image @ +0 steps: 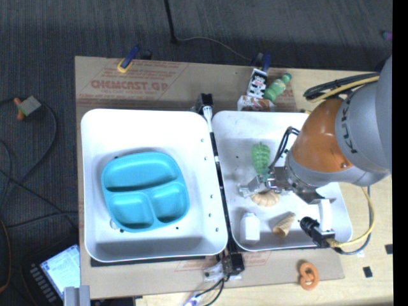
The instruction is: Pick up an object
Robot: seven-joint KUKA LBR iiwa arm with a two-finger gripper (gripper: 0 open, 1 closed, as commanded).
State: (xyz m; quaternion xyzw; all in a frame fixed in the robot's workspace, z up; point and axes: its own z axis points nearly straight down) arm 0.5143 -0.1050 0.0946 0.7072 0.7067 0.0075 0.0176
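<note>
two white bins side by side on the worktop (127, 81). left bin (95, 132) carries a blue tray (145, 190), lying flat near the middle, three compartments up. right bin (236, 132) carries the loose pickables: a green leaf (261, 156) toward the back, a tan pastry (266, 199) mid-bin, a white block (250, 226) near the front wall, a cone (284, 222) just right of the block. judgement: small items are grouped in the right bin because that is the side the arm reaches from; the tray bin is likely the drop side.

arm (344, 132) comes in from the right, orange band over the right bin, wrist pitched down toward bin centre. gripper (260, 185) sits low, just above or touching the back edge of the pastry; metal parts spread left of the wrist. cannot tell how far it is parted, nor whether anything is gripped; the pastry appears to rest on the bin floor.

judgement: pastry is the target, descent or closing step, lift not yet done. risk: pastry is rounded and may slip sideways toward the leaf.

outside the bins: a small bottle (276, 87) at the back of the worktop, an orange ring (308, 275) at the front.
</note>
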